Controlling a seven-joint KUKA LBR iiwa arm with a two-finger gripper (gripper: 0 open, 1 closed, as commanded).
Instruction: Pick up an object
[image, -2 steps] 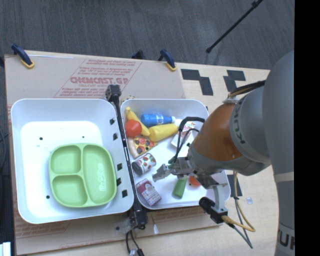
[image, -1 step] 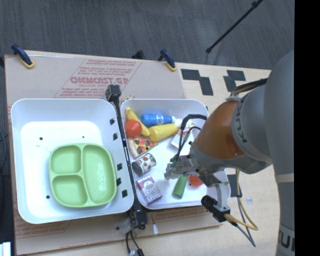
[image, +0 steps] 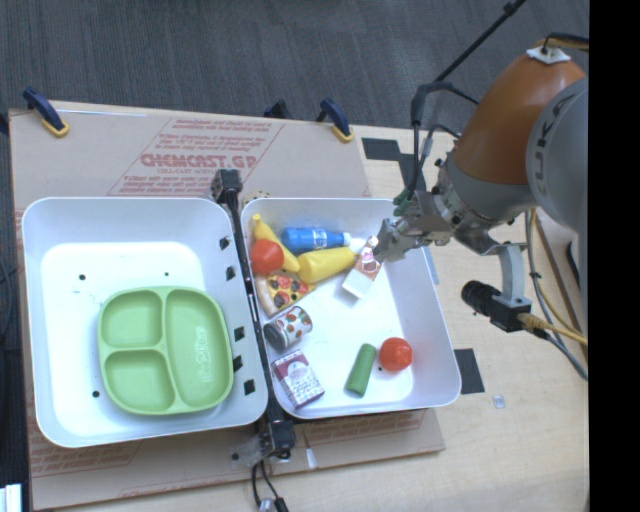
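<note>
So from the overhead camera, the arm comes in from the right, its big orange band up high and the grey wrist angled down and to the left over the far right corner of the right bin. The gripper sits low there, right at the top end of a small white carton with a red top. The carton is tilted, and its red end looks tucked up against the fingertips, but honestly I can't tell from here whether it's actually pinched or whether the tool is spread or closed.

The rest of the right bin is pretty crowded. A blue bottle lies along the far side, with a yellow squeeze bottle just in front of it and a banana and a red ball to the left. Nearer to me there's a small can, a red-and-white packet, a green cylinder and a tomato just beside it.

The left bin holds a green divided tray, lying flat toward its near side.
</note>
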